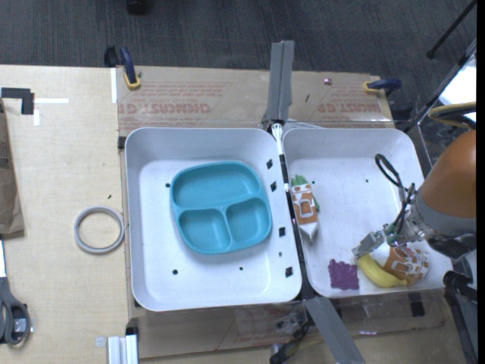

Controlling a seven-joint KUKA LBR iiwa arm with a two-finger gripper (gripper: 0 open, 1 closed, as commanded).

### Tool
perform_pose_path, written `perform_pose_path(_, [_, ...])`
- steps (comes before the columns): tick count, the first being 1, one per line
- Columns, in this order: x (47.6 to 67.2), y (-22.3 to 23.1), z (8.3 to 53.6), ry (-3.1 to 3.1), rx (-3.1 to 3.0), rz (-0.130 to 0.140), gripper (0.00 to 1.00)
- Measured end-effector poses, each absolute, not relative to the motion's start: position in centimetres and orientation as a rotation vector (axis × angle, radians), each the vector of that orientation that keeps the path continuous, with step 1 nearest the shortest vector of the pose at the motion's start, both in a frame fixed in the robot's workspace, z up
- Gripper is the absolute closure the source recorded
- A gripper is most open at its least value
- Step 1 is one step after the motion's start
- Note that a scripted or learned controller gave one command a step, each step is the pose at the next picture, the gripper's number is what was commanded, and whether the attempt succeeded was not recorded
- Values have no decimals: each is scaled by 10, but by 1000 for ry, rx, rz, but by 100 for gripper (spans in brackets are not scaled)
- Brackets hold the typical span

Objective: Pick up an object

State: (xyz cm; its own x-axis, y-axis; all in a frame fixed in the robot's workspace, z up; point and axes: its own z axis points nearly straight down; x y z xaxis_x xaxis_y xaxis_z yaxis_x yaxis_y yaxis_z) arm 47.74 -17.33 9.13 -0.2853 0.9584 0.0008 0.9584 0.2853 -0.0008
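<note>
Gripper (377, 243) low in the right bin (345, 158), directly above the banana (377, 271); finger spread cannot be told. Purple toy (343, 274) lies just left of the banana.

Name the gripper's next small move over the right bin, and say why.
Probably lower straight down and close. The gripper hangs just above the banana in the right bin, nothing visibly held, with an orange object crowding the banana's right side.
</note>
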Motion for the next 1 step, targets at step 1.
perform_pose_path(1, [478,-170,91,-2807,-1407,-1,0])
